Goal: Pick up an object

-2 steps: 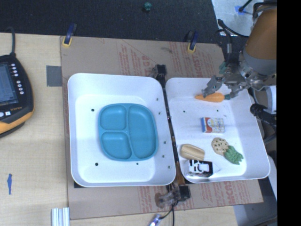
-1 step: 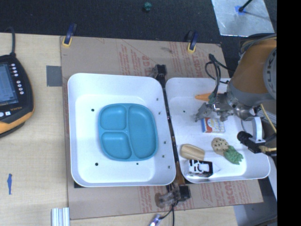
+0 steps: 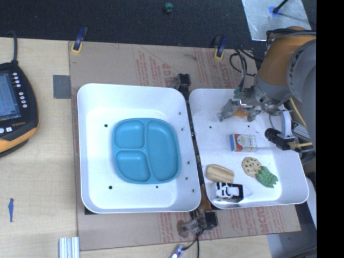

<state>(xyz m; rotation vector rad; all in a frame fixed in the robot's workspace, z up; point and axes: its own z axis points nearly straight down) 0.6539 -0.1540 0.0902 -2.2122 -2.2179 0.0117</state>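
A pale wooden desk [image 3: 37,187] carries a brown cardboard sheet [image 3: 134,63] under two shallow white bins. The left bin [image 3: 91,144] holds a blue three-section plate [image 3: 145,150]. The right bin [image 3: 285,190] holds a small boxed carton [image 3: 243,142], cookie [image 3: 250,166], green leafy piece [image 3: 267,177] and bread roll [image 3: 220,173]. Upper right, the end effector [image 3: 236,109] hangs over that bin's far corner; its opening cannot be told, nothing visibly held. Dark floor [image 3: 134,9] runs across the top.

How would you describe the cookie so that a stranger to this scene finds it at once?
Look in the right white bin, in its near half. The cookie lies there, below the small blue and white box, between the tan bread roll and the green leafy piece. It alone is round, flat and speckled with dark chips.
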